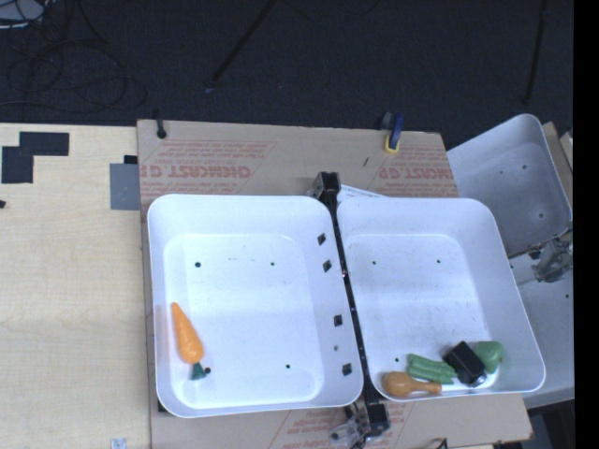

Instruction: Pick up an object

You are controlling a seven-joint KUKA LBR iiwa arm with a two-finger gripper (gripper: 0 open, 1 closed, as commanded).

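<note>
An orange toy carrot [186, 336] with a small dark green top lies near the front left corner of the left bin [243, 215]. In the front right corner of the right bin [421, 215] lie a tan pear-shaped toy [409, 384], a green pod-like toy [430, 369], a black block [465, 362] and a green rounded toy [489, 353], packed close together. The black block rests partly over the green pieces.
Both bins sit on a brown cardboard sheet [281, 162] on a wooden bench. A black divider clamp [339, 288] runs between the bins. A grey metal plate [519, 181] stands at the right. A blue and yellow clip [394, 132] sits at the cardboard's back edge.
</note>
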